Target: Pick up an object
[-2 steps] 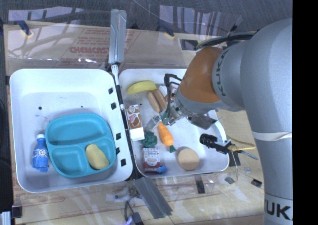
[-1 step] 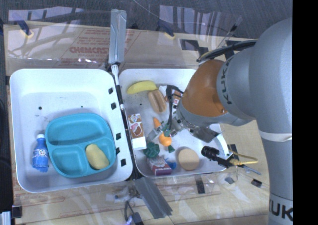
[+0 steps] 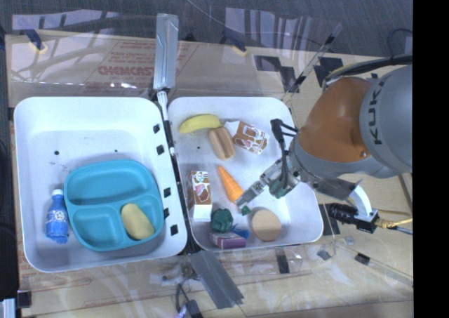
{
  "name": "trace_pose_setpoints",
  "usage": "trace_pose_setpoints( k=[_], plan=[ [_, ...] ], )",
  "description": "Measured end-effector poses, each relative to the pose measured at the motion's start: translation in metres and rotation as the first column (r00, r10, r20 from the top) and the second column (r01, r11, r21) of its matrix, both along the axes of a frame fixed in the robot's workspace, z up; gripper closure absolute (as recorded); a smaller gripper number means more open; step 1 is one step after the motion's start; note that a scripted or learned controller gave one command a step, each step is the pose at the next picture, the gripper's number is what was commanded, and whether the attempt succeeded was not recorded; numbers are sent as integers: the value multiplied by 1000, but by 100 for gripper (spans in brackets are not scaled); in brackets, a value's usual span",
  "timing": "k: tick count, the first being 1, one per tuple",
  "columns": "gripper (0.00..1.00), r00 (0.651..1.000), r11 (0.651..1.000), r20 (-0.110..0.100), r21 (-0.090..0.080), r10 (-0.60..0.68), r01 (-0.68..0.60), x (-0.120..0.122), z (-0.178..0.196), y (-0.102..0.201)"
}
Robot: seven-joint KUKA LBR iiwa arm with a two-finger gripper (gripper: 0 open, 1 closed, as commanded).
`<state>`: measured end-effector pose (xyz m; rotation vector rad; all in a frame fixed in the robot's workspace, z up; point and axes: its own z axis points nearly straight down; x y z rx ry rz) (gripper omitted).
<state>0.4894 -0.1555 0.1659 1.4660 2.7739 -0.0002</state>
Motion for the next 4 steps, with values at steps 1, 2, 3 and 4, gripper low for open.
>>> trace_pose_setpoints(
  k=[1,2,3,4],
  plan=[
    [0,942,942,-3,2,336,-336,30,-24,34],
    [0,995,996,26,-9,93,-93,20,-56,45],
    [0,988,988,24,1,-155,155,12,-57,46],
    [100,989,989,24,5,-148,148,12,-46,48]
  ],
)
